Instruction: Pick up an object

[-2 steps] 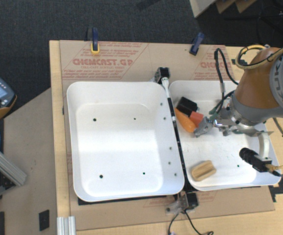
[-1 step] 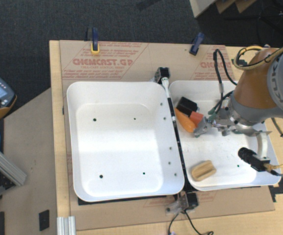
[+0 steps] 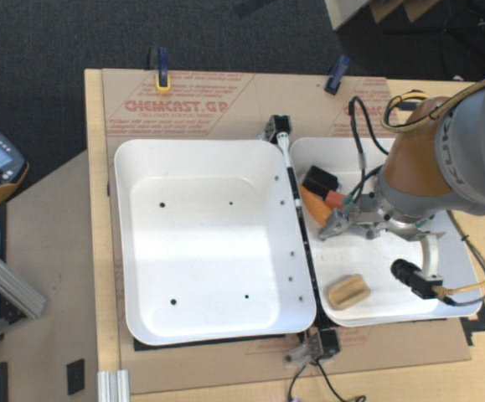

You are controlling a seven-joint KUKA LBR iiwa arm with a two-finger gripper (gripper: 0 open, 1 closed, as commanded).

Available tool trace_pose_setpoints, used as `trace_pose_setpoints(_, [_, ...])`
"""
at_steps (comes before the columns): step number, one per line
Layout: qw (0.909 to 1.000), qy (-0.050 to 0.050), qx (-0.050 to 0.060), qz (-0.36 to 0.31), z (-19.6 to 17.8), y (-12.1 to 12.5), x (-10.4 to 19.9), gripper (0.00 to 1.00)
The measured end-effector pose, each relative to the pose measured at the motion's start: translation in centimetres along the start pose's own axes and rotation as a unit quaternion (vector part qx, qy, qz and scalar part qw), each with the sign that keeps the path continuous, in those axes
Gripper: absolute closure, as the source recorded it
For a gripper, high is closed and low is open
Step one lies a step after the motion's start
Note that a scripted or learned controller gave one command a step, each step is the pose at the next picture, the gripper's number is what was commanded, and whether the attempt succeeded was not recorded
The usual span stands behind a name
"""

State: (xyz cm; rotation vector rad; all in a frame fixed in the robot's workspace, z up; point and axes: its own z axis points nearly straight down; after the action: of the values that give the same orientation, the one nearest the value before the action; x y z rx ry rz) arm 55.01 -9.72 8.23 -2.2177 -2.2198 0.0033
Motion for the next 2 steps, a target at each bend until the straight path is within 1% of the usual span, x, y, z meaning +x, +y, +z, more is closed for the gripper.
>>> trace_pose_setpoints(1, [1.0000,-0.001,-0.003,0.001,-1.27,0.08,-0.08,1.00])
trace_pose_setpoints(2, [1.0000,-0.001,-0.004,0.001,-2.26,0.10,-0.07,1.00])
